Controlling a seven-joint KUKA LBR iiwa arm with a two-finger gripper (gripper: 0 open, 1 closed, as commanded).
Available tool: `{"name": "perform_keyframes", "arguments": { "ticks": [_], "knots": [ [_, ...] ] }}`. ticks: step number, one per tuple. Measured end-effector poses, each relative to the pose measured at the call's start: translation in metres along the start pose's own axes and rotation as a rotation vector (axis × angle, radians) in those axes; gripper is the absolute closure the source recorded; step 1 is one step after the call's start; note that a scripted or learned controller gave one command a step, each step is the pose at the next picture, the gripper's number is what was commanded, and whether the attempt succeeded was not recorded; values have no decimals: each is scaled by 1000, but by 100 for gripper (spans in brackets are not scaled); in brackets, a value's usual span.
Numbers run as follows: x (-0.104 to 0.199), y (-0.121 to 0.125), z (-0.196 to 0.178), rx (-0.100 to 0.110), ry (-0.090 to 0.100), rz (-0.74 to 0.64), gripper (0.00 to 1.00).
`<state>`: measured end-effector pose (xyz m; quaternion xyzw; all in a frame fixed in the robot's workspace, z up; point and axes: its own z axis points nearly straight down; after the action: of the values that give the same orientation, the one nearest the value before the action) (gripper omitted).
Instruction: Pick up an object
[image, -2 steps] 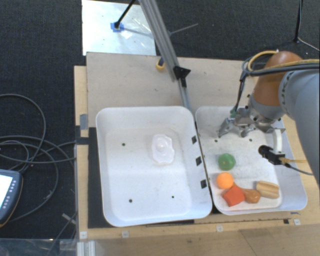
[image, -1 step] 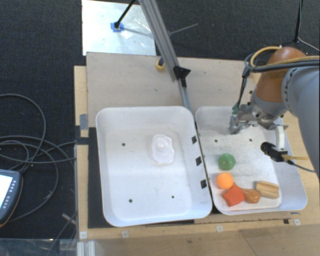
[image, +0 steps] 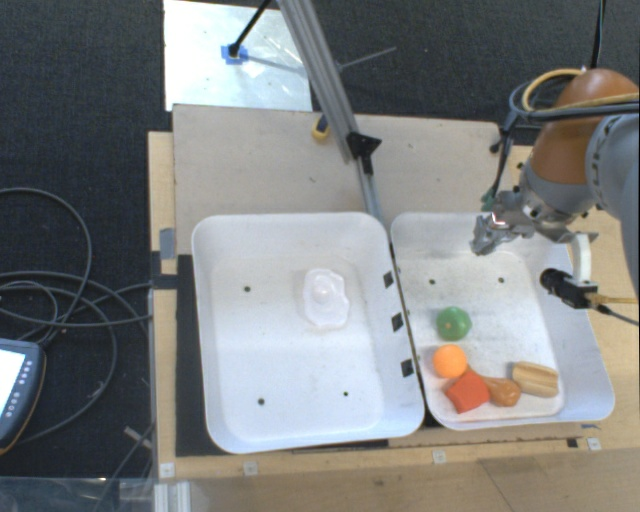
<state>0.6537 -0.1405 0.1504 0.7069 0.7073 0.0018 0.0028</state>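
Note:
In the right bin (image: 590, 390) a green ball (image: 453, 323) lies near the middle. Below it sit an orange ball (image: 450, 361), a red block (image: 466, 392), a small brown piece (image: 505, 393) and a tan wooden cylinder (image: 535, 379), all close together near the front wall. A pale translucent object (image: 325, 296) rests in the left bin (image: 225, 400). My gripper (image: 487, 238) hangs over the back of the right bin, well above and behind the green ball, with nothing visible in it.
A slanted grey pole (image: 335, 95) with a black clamp crosses the board behind the bins. Cables and a pendant (image: 15, 385) lie on the dark floor at the left. A black part (image: 565, 288) sticks out below the arm over the right bin.

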Motion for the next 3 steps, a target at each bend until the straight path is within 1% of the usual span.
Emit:
{"name": "perform_keyframes", "arguments": {
  "ticks": [1,2,3],
  "knots": [
    [2,0,-65,-3,-1,-3,100],
    [2,2,-112,-1,0,-4,100],
    [60,3,-112,5,3,-10,100]
  ]
}}
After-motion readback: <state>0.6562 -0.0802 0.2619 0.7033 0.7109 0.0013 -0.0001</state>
